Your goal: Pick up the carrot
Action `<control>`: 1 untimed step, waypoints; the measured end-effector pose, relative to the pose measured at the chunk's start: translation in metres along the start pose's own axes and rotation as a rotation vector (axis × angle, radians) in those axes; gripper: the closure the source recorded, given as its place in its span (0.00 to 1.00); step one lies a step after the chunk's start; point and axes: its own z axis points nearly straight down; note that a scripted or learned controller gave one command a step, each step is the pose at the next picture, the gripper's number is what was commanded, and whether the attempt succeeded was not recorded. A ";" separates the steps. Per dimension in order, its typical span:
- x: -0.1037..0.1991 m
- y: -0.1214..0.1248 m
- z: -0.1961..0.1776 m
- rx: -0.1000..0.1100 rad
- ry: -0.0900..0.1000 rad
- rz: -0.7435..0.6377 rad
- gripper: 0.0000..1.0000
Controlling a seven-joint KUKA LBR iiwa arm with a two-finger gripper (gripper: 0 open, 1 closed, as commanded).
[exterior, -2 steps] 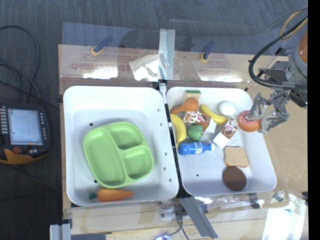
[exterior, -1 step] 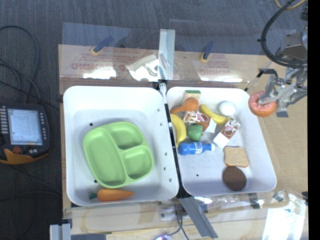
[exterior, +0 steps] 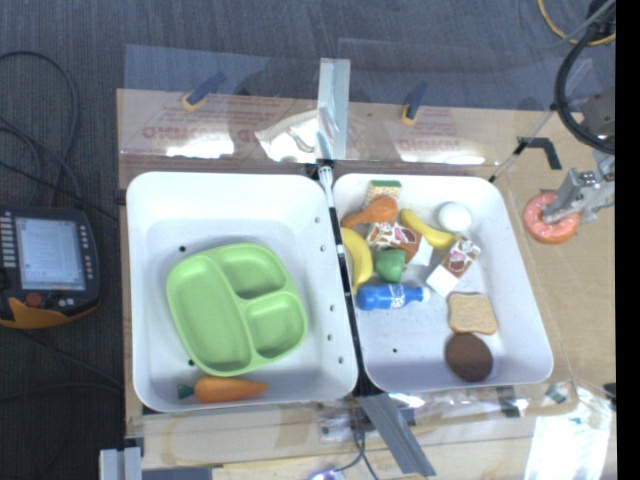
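Carrot (exterior: 228, 390) lying in left bin (exterior: 140, 268) below green tray (exterior: 235, 308), untouched. Approach pending; jaws' state unreadable. Next: arm reaching across, descending over carrot.

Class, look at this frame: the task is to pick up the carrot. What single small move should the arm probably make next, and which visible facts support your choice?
Probably swing the arm left across the bench toward the left bin. The carrot lies flat at that bin's front edge, just below the green divided plate, while the gripper sits far right, outside both bins near an orange ring. It must get above the carrot before descending.
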 end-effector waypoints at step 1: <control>0.011 0.021 -0.004 -0.001 0.000 -0.403 1.00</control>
